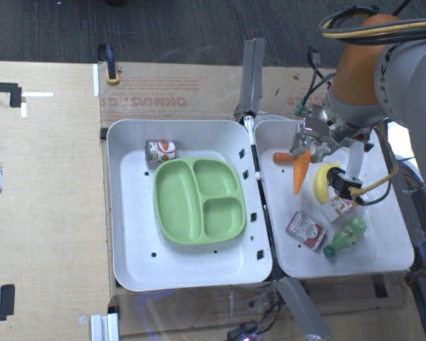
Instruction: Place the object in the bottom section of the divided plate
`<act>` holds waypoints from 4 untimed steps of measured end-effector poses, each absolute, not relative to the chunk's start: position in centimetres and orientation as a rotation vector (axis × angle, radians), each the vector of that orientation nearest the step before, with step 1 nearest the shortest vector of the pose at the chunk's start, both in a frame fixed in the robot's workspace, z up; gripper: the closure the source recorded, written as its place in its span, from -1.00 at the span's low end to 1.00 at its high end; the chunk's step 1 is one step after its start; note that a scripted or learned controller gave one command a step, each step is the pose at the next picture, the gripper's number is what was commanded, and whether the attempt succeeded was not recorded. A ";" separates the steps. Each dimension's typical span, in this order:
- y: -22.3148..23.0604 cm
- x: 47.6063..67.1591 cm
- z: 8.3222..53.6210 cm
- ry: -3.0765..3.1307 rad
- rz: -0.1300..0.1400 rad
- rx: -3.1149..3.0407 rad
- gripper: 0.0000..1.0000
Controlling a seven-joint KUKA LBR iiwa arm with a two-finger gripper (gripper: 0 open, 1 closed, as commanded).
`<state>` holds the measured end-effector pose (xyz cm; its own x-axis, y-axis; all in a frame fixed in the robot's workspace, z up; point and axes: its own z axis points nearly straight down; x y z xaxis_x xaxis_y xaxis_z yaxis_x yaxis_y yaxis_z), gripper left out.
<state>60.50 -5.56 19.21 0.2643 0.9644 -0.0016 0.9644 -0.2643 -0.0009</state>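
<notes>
Orange carrot (299, 173) hangs at our claw (307, 148), though we cannot tell its grip, so it may slip before reaching the green plate (199, 201).

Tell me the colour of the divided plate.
Light green; the divided plate shows best in the camera view.

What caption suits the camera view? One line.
Gripper hovers at the carrot in the right bin; green divided plate waits in the left bin.

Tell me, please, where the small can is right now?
The small can lies on its side in the left bin, near its far-left corner, just beyond the green divided plate.
</notes>
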 end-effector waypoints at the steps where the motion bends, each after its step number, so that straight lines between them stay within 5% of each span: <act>1: 3.3 60.5 22.0 2.086 -0.002 2.349 1.00; 2: 13.7 57.1 19.4 2.149 -0.004 2.293 1.00; 3: 13.7 57.1 19.4 2.148 -0.003 2.293 -1.00; 4: 14.7 61.1 16.1 2.246 -0.003 2.196 -1.00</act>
